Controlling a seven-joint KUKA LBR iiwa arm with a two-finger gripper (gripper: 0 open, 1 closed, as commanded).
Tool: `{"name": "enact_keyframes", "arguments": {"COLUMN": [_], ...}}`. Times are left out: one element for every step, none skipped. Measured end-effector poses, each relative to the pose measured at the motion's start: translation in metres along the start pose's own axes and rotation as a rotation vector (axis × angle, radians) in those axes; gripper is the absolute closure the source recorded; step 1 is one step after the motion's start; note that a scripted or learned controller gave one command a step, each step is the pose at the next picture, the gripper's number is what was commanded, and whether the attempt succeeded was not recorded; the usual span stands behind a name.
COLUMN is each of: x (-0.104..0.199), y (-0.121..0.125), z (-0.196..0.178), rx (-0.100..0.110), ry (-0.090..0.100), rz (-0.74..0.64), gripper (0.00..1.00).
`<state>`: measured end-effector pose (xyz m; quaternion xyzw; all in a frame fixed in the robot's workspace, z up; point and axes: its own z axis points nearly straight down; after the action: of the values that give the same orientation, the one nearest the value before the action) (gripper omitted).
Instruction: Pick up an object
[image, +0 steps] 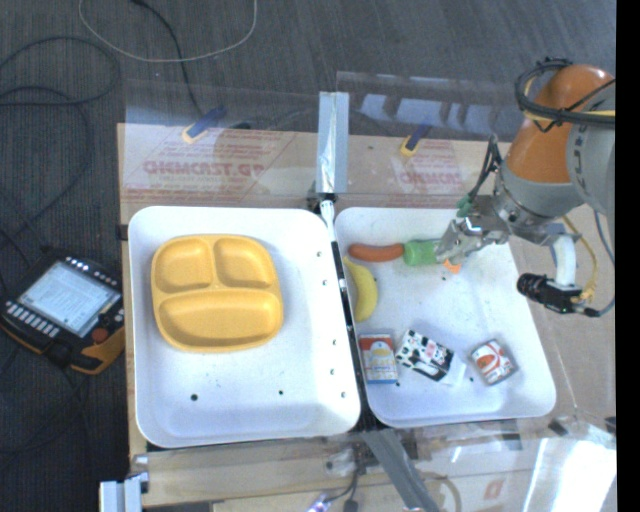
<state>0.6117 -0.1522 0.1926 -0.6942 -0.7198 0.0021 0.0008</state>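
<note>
You are at the approach step: nothing is lifted yet, judging by how everything lies flat in the bins.

Take the right bin (530, 395) as your landmark. To its left sits the left bin (150, 400), carrying a yellow tray (216, 291) with three compartments. The arm (550, 140) reaches over the right bin's far right corner. Inside that bin, against its left wall, lies a banana (364, 290); along the far side lies a carrot (390, 252), orange body pointing left, green top pointing right. Near the front wall you have a carton (378, 358), a black-and-white pack (424, 356) just right of it, and a can (491, 361) further right.

The gripper (455, 245) hangs at the carrot's green end, close enough that it may be touching. I cannot tell how far apart its fingers stand, and the carrot is not visibly between them, so don't count it as held.

Your likely target is the carrot. The next move calls for settling squarely over it, closing, then lifting straight up.
</note>
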Motion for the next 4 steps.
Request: {"name": "enact_keyframes", "arguments": {"x": [0.000,0.041,0.041,0.041], "y": [0.000,0.014,0.014,0.014], "z": [0.000,0.100,0.094,0.094], "rx": [0.000,-0.002,0.002,0.003], "ry": [-0.001,-0.002,-0.003,-0.003], "rz": [0.000,0.016,0.014,0.014], "gripper": [0.00,0.00,1.00,0.00]}}
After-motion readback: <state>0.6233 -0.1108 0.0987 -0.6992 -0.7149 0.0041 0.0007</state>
